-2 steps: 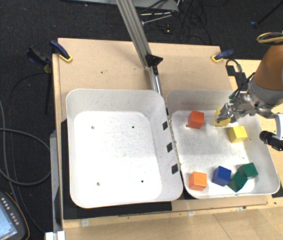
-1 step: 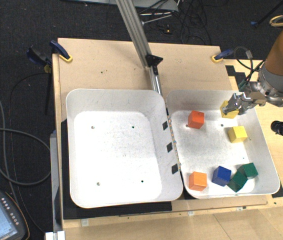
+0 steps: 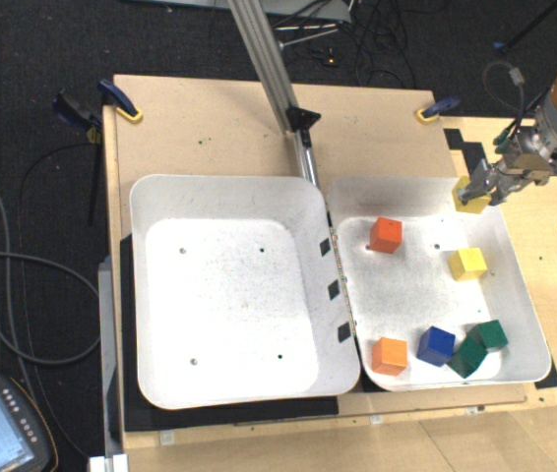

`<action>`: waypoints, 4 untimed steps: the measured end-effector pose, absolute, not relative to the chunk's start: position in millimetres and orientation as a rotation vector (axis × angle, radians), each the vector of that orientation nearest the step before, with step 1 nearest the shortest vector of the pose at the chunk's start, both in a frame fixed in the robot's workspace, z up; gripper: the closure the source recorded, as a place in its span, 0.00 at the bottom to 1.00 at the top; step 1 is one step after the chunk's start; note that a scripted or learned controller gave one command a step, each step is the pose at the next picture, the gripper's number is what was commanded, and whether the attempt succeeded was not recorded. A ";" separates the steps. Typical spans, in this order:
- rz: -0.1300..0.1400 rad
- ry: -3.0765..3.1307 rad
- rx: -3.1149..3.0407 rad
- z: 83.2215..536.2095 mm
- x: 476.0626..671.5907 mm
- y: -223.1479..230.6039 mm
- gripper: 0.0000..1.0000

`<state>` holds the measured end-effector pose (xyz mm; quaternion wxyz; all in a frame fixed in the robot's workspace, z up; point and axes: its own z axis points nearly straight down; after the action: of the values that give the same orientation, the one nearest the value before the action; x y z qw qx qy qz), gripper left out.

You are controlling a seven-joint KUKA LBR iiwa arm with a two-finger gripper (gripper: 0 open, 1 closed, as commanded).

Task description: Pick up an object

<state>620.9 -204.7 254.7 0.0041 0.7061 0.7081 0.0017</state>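
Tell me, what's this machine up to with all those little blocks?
The arm's gripper hangs over the far right corner of the right bin with a yellow block between its fingers, lifted clear. Another yellow block, two orange blocks, a blue one and two green ones lie in that bin.

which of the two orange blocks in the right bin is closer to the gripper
The orange block at the far side of the bin, near its middle. The other orange block sits at the near left corner, much farther from the gripper.

Orange cubes [image 3: 386, 234], yellow cube [image 3: 468, 263], speckled white bins [image 3: 160, 205].
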 end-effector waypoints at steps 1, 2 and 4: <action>0.000 2.224 2.216 252.7 621.5 -204.3 1.00; -0.001 2.232 2.216 241.3 612.1 -149.4 1.00; 0.001 2.233 2.213 255.2 611.8 -42.9 1.00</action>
<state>611.8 -42.9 255.2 -0.0011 0.7039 0.7103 0.0004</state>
